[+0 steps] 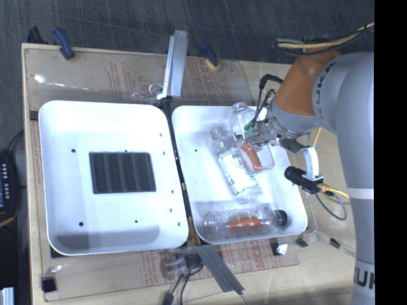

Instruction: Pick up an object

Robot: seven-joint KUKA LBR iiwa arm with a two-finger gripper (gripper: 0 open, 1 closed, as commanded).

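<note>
We see the hand [252, 134] reaching down into the far part of the right bin [191, 170], among clear plastic objects; we cannot tell how it stands. Just beside it lies a clear bottle [238, 170], tilted across the bin's middle, with an orange piece [251, 158] touching it. Along the near wall lies another clear bottle [245, 222] with a dark cap. The left bin [63, 132] on the counter [95, 81] holds a dark ribbed rectangle [122, 172].
</note>
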